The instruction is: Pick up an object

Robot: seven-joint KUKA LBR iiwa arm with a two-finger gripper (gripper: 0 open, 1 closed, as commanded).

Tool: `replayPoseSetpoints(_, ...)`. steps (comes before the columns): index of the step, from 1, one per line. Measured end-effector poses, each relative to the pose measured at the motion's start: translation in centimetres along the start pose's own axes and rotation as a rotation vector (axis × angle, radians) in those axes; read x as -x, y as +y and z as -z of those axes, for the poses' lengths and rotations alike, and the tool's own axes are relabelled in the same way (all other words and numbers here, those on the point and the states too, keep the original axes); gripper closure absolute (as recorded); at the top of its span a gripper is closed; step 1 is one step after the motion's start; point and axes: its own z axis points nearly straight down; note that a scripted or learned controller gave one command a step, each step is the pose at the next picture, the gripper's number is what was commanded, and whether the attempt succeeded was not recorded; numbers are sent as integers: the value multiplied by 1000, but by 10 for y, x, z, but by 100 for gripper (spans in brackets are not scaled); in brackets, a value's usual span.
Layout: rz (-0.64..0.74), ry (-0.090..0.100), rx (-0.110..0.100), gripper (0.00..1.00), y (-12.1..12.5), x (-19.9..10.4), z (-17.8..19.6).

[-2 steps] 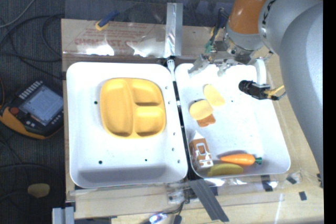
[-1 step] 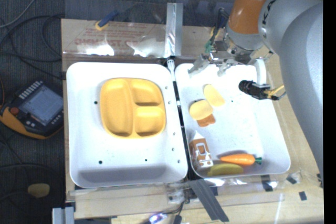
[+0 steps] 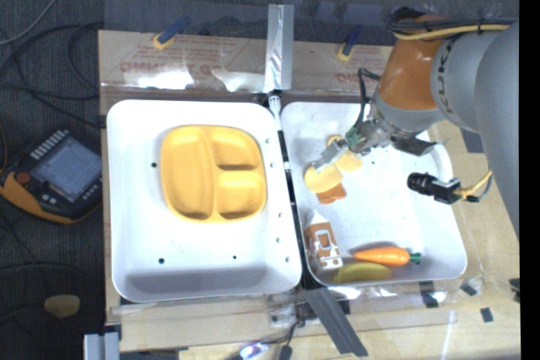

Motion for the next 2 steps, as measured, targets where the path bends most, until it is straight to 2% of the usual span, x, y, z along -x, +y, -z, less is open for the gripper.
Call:
replayPoseSetpoints(1,140,-10,16,0,-53,-31,-23)
replayPoseSetpoints(2,139,-6,17,100,-52,-32,-13)
